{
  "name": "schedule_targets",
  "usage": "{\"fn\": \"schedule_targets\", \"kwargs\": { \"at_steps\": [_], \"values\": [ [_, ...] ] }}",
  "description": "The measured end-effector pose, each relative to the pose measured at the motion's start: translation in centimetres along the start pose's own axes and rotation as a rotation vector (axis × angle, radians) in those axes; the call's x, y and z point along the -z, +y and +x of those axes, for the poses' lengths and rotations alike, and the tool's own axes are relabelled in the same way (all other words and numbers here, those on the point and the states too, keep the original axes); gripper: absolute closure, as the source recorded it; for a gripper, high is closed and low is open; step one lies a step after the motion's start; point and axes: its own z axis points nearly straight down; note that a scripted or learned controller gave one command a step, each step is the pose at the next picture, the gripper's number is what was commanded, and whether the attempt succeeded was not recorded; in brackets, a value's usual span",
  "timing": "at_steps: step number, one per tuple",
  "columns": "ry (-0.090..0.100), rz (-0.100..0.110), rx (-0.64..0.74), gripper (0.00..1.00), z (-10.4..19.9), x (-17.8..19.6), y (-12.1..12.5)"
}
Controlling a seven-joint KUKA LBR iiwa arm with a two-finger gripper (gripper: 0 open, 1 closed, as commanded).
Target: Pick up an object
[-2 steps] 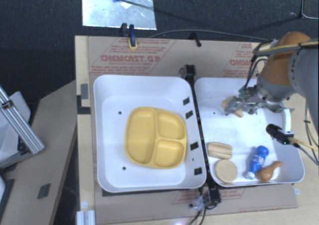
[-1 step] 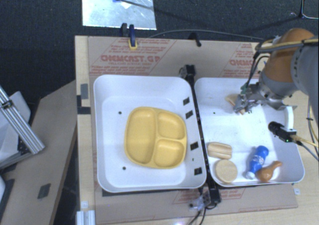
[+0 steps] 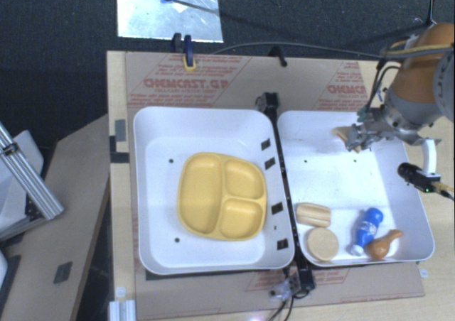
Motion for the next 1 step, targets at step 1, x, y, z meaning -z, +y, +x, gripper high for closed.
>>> {"fn": "schedule_targets", "kwargs": {
  "at_steps": [1],
  "values": [
    [-0.001,-0.002,0.002,1.00,-0.40,6.41,-0.08]
  ]
}}
